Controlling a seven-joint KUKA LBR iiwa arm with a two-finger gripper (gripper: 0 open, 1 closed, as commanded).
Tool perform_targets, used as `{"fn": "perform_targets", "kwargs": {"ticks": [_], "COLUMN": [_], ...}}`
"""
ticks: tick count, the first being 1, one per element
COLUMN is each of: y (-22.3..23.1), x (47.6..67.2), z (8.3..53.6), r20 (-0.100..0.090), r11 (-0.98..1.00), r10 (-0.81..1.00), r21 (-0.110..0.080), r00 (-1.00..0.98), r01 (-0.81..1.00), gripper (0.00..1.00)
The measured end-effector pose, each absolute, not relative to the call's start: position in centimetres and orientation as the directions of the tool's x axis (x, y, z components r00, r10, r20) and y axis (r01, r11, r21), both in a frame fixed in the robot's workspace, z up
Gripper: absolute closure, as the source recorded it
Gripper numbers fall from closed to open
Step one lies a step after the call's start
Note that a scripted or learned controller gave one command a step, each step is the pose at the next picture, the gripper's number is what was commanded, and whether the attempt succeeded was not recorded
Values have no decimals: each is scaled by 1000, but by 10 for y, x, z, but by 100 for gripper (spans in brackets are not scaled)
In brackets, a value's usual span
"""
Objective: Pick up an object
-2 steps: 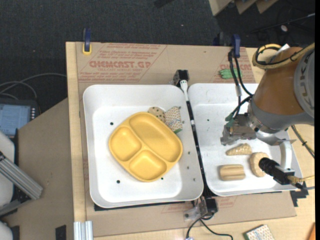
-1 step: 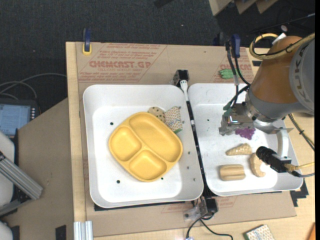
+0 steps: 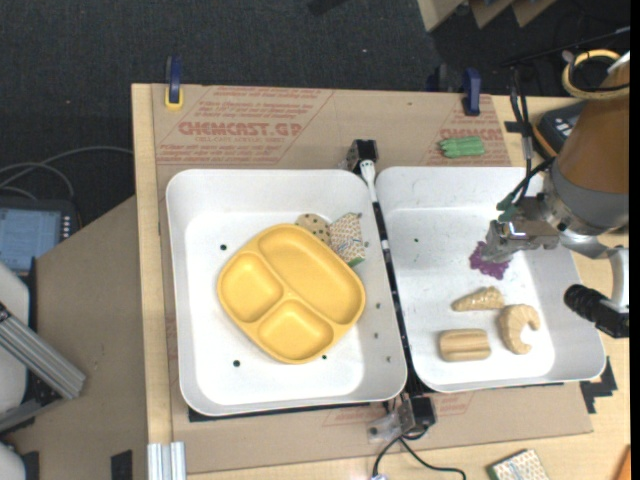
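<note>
Totalling perhaps three pastries, one tray

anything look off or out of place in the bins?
Mostly tidy. Two oddities: a green object lies on the brown board above the right bin, outside both bins. In the left bin, the yellow divided plate sits askew, partly covering two small patterned pieces at its upper edge.

Purple grape bunch in right bin, just above tan cone
</note>
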State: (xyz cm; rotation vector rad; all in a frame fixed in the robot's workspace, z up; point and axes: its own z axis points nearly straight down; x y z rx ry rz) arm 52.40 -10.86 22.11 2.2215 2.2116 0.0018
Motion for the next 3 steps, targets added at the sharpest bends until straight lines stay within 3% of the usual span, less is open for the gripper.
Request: {"fn": "perform_targets", "kwargs": {"ticks": [1,2,3], "y": [-126,-156,-115], "x": [540,499,518], "z": [131,219,124], "r20": [1,-5,5], "r11": [-2,-4,4], "r10": [1000,1000,1000], "r21": [-9,8,-9], "r00": [2,4,-4], "r01": [1000,1000,1000], "gripper": [100,100,100]}}
